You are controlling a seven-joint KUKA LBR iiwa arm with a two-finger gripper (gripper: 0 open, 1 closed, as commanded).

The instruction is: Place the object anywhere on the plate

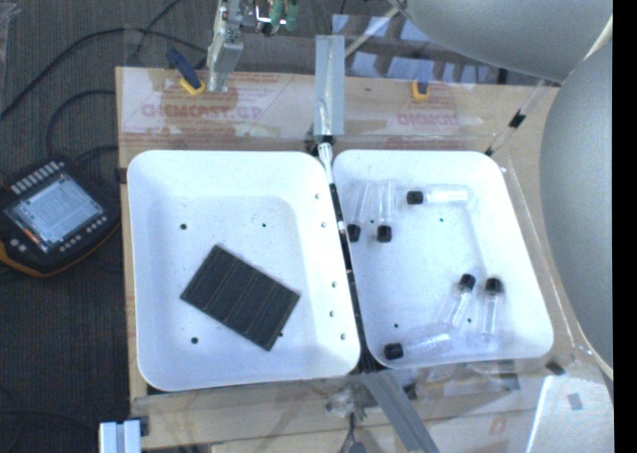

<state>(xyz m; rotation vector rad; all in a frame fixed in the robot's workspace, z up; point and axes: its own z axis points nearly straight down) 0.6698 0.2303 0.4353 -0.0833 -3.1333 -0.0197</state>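
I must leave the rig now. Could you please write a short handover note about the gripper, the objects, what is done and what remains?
Gripper: raised at the top of the camera view, beyond the far edge of the left bin; no vial visible in it, finger state unclear.
Plate: dark, flat in the left bin, nothing on it.
Vials: six clear ones with black caps, all lying in the right bin.
Done: no vial placed yet.
Left: pick one vial and place it on the plate.

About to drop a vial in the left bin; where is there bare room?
Left bin: bare floor along its back and left walls around the dark plate. Right bin: vials crowd back and front; only the middle strip is free.
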